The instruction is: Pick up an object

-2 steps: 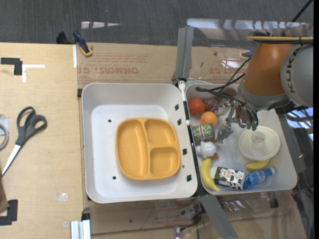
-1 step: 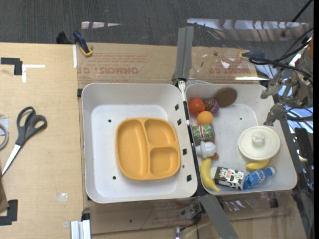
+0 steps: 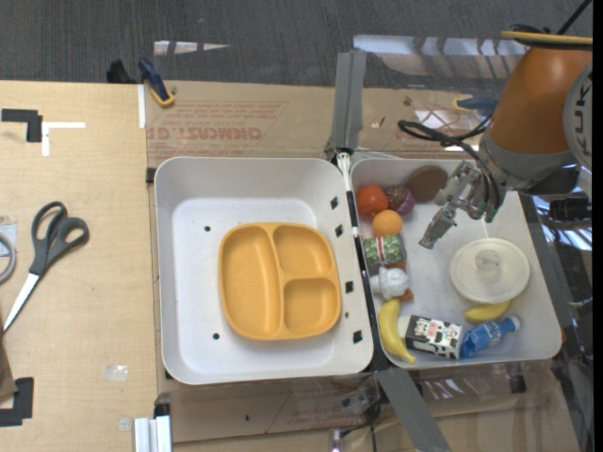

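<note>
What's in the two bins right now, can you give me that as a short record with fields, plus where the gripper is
left bin: one yellow divided plate
right bin: tomato, orange, banana, white lidded bowl, blue bottle, small black-and-white carton, a few more small items
gripper: over the upper part of the right bin, nothing seen between its fingers
outside the bins: scissors on the bench, left

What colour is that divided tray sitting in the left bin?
Yellow-orange all over, plain to see in the camera view: divided tray in the left bin.
</note>
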Motion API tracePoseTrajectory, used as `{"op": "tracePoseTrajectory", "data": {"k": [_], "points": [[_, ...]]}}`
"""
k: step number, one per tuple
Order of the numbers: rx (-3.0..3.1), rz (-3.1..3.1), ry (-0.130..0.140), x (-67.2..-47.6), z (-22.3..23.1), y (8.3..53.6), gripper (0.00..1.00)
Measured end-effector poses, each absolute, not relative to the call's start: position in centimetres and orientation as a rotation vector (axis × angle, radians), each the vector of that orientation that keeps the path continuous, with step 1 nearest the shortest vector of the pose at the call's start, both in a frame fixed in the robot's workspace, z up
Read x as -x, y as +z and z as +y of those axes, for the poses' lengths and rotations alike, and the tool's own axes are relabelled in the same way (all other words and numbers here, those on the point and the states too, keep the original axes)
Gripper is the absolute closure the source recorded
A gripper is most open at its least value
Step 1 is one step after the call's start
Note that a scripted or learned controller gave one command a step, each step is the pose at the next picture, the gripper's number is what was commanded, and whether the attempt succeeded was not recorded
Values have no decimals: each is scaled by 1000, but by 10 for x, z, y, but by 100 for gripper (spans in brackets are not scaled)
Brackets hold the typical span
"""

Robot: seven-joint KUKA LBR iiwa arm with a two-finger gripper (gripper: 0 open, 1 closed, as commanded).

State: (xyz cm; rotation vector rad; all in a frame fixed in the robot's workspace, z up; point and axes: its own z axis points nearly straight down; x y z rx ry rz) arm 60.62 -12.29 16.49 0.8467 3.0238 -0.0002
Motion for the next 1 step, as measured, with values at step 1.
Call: {"op": "tracePoseTrajectory", "data": {"k": [1], "points": [[-955, 2988, -2, -612, -103, 113, 0]]}}
